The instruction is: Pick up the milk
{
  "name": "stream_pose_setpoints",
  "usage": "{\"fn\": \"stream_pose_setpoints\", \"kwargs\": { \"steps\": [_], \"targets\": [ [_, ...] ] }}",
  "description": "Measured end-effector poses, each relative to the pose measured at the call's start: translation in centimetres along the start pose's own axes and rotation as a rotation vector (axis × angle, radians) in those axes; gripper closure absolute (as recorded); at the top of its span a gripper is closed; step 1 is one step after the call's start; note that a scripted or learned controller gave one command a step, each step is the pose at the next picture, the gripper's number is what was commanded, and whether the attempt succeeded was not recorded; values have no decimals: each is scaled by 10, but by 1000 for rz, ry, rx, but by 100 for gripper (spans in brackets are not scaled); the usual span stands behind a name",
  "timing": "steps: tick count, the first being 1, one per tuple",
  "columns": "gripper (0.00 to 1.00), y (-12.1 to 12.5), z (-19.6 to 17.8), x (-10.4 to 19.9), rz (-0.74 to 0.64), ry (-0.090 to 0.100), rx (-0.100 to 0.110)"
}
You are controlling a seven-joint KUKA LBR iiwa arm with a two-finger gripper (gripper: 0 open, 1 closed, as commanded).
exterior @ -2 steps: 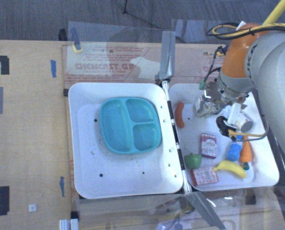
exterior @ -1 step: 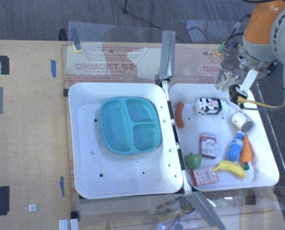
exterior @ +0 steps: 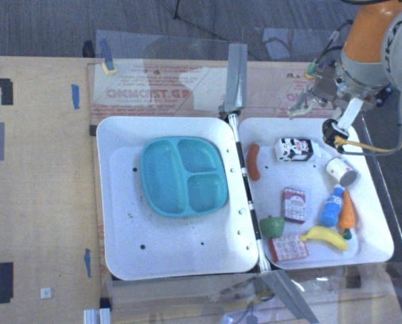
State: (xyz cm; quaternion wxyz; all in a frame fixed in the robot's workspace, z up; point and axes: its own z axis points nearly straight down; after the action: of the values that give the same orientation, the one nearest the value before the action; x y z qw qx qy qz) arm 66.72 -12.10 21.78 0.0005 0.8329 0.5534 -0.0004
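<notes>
Wooden bench [exterior: 38, 181], two white bins side by side. Jaws [exterior: 307, 103] above right bin's [exterior: 376, 241] far edge, spread apart, gripping nothing, touching nothing. Milk [exterior: 294, 149]: small white carton, black cow print, lying on its side in right bin's far half, near jaws, right of sausage [exterior: 253, 162].

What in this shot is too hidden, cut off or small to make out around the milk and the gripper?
- Gripper: its fingers are small and blurred against the bench, so their state is unclear.
- Arm: cut off by the top and right edges.
- Milk: its printing is too small to read.
- Carrot: its tip is partly hidden behind the blue bottle.
</notes>
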Motion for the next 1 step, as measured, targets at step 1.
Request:
{"fn": "stream_pose_setpoints", "kwargs": {
  "steps": [1],
  "targets": [
    [0, 2, 97, -3, -238, 5, -34]
  ]
}}
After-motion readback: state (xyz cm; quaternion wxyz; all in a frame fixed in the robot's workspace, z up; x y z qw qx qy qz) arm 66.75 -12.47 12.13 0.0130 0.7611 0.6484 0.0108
